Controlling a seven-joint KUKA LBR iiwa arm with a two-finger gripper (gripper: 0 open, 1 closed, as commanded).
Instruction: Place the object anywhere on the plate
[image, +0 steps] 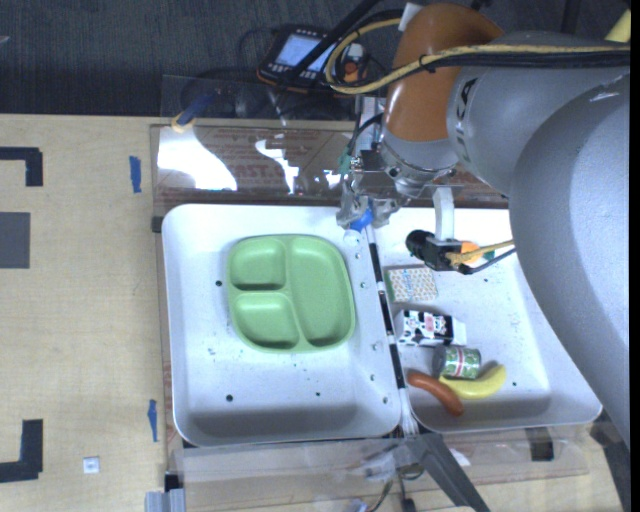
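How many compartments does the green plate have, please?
3: on the green plate, two small ones stacked at the left, upper and lower, one large at the right.

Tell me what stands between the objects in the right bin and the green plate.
Only the two bins' adjoining rims lie between the objects, such as the banana and the green can, and the green plate in the left bin. The pincer hangs above that divide's far end.

The arm (560, 150) runs off the top and right edges and hides the right bin's (510, 340) far right corner. The end effector (355, 213) is too small and blurred to read. The banana (483, 382) partly covers the can (458, 362).
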